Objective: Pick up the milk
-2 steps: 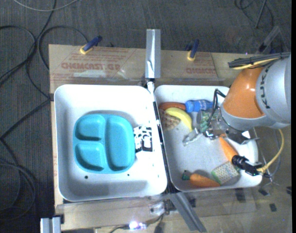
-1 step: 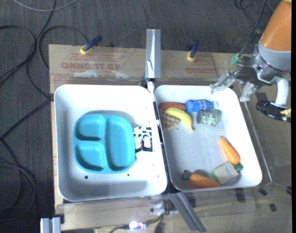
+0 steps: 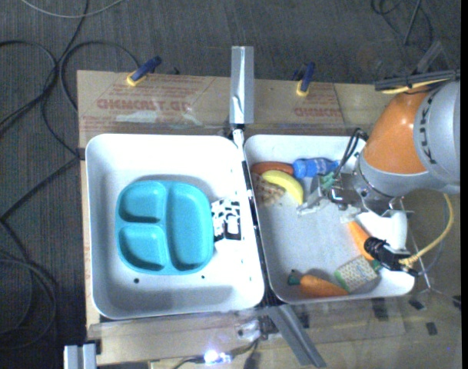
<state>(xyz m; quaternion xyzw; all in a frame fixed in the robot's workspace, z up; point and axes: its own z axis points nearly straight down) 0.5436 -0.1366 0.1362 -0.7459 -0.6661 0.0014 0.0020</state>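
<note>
Near edge of right bin: carrot lying flat by the near wall, w/ a small checked packet just beside it.

Mid: milk, cow-patterned carton, is in the left bin, pressed to its right wall, touching or nearly touching the blue divided plate. We judge the wall leaves little room on that side, so approach prob. from above.

Gripper hangs low in the right bin, i.e. wrong bin for the task, well apart from milk. Jaws: apart or together, we cannot tell. Nothing seen held.

Far: banana and blue bottle crowd the right bin's far-left corner. Two clamps at the tabletop's far edge, prob. pinning the cardboard sheet.
</note>
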